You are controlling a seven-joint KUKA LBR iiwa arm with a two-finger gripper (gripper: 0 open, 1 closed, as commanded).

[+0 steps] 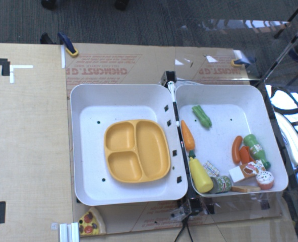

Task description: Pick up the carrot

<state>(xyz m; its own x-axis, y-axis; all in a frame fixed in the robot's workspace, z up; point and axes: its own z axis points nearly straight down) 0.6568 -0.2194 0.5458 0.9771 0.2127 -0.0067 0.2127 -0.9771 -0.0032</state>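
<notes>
Carrot [188, 136] lies flat in the right bin [257, 106], hard against its left wall, long axis running far-to-near, orange tip pointing far. Gripper state: can't tell from this frame.

Just near of the carrot, almost touching its green end: yellow squeeze bottle [200, 176]. Far-right of it and apart: green pod-shaped vegetable [201, 116]. Clutter sits in the bin's near-right corner, well apart from the carrot: orange-red sausage [236, 149], green bottle [256, 150], cupcake [264, 178], and a small can [222, 184] beside the yellow bottle.

Left bin [78, 135] holds a yellow three-compartment plate [137, 150], centred. Toy pizza slice [90, 223] lies on the bench, outside the left bin's near-left corner.
</notes>
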